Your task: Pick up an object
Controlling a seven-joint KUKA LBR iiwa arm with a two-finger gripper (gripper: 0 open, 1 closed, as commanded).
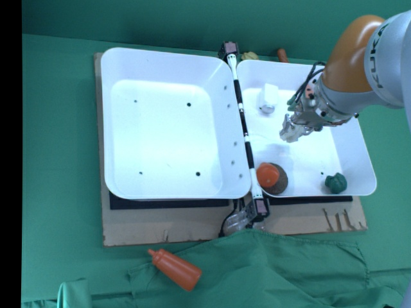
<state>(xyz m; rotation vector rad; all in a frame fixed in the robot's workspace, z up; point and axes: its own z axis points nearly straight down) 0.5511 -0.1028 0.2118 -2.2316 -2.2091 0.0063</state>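
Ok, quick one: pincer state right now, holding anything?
Pincer: over the right bin, near the white object; open or closed cannot be told, and nothing is seen between its fingers.

The bench is covered in green cloth (58, 140). A flat brown cardboard sheet (160, 233) lies on it, with a black mat (167, 204) showing under the bins' near edges. Two shallow white plastic bins sit side by side on this base: the left bin (128, 59) and the right bin (359, 159), their inner rims touching. An orange plastic bottle (174, 269) lies on its side on the cloth near the front, beside a rumpled fold of green fabric (270, 268).
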